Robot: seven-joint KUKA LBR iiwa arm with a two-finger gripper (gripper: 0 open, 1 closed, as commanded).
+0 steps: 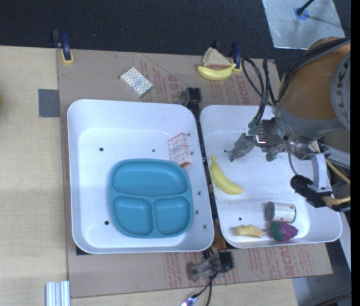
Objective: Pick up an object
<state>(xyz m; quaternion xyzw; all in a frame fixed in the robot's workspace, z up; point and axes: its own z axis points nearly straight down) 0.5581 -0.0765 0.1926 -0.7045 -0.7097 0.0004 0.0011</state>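
Here I see the gripper, fingers apart and holding nothing, above the right bin; the banana lies just beside, toward the bin's left wall.

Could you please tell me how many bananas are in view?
2: one banana in the right bin, another on the cardboard beyond the bins. Others may be hidden under the arm.

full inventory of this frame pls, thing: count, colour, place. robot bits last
bins: 2, white, side by side on the bench
divided plate: 1, blue, left bin
small carton: 1, red and white, left bin, by the right wall
banana: 1, yellow, right bin, left side
can: 1, silver, right bin, lower right
purple toy: 1, purple and green, right bin, below the can
yellow piece: 1, right bin, bottom edge
second banana: 1, yellow, bench above the bins
patterned packet: 1, white, bench above left bin
gripper: 1, grey, over right bin
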